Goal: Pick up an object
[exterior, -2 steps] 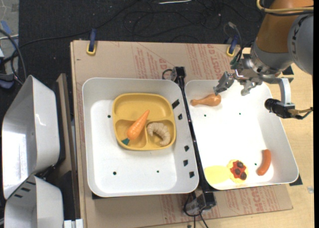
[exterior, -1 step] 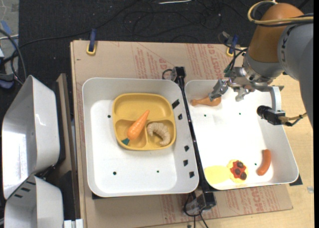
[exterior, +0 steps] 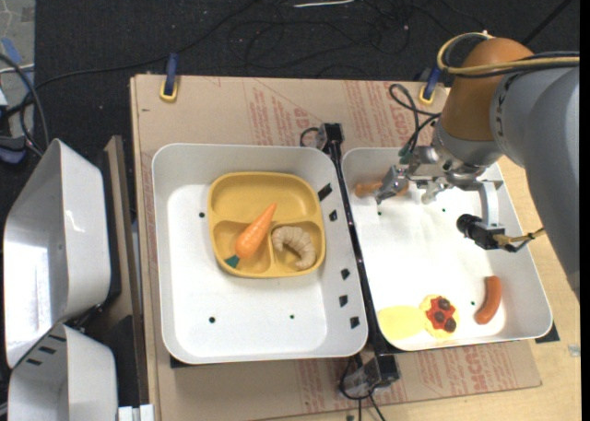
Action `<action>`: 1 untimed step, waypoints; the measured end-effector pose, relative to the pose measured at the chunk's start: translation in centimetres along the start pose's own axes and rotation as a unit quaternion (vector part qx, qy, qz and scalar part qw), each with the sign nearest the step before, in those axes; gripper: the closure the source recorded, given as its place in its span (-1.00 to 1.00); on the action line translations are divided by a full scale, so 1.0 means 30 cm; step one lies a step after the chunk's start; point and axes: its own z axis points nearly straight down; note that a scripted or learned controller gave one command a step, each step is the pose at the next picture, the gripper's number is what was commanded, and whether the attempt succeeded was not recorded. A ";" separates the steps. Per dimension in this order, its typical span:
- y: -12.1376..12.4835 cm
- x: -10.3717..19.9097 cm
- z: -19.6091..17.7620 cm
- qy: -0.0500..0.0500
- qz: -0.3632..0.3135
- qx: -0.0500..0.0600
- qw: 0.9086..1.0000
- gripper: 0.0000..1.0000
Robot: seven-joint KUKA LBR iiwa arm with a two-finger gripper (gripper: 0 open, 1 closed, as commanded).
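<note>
My gripper point(exterior: 391, 185) hangs low over the far left corner of the right bin point(exterior: 516, 253). A small orange-brown piece point(exterior: 366, 189) lies right at its tip, by the bin's left wall; I cannot make out whether it is gripped. Toward the near right corner lies an orange sausage point(exterior: 489, 299). At the near edge is a flat yellow slice point(exterior: 402, 321) with a red-and-black topped piece point(exterior: 441, 314) beside it. The left bin point(exterior: 184, 318) holds a yellow divided plate point(exterior: 230, 193) with a toy carrot point(exterior: 255, 230) and a pale curled shrimp point(exterior: 296, 245).
A black divider point(exterior: 348, 235) runs between the two bins. The grey arm point(exterior: 525, 97) comes in over the right bin's far right corner. White tubs point(exterior: 51, 244) stand off the bench to the left.
</note>
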 end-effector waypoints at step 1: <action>0.004 0.001 -0.046 0.000 0.000 -0.003 1.000 1.00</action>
